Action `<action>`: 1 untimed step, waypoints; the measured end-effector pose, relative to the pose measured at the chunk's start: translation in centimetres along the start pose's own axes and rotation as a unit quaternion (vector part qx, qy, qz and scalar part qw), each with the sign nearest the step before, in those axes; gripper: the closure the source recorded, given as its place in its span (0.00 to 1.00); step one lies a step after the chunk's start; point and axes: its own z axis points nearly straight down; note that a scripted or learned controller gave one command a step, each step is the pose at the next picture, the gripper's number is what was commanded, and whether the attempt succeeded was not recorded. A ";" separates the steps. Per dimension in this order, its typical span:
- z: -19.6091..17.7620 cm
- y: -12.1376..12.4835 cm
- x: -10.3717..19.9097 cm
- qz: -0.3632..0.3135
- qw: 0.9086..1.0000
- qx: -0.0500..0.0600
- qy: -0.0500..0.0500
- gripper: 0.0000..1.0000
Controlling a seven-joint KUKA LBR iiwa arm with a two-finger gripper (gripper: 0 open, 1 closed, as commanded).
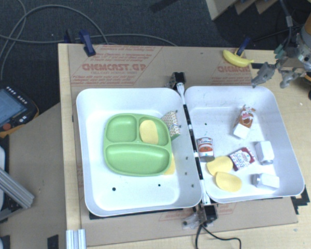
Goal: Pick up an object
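Note:
My gripper (pixel 273 78) hangs above the far right corner of the right bin (pixel 287 139). Its two fingers stand apart and nothing is between them, so it is open. In the right bin lie a red-and-white sachet (pixel 245 121), a small red-labelled can (pixel 205 147), a dark red packet (pixel 242 158), two yellow discs (pixel 219 165) (pixel 228 181) and two white blocks (pixel 264 151) (pixel 267 180). All of them sit below and to the left of the gripper, apart from it.
The left bin (pixel 93 185) holds a green divided plate (pixel 137 157) with a yellow piece (pixel 149 132) in one compartment and a patterned object (pixel 171 122) at its right rim. A banana (pixel 237 59) lies on the bench behind the right bin, left of the gripper.

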 end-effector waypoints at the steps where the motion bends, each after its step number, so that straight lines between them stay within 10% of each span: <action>1: 12.8 0.2 1.7 0.000 1.000 0.001 0.000 0.00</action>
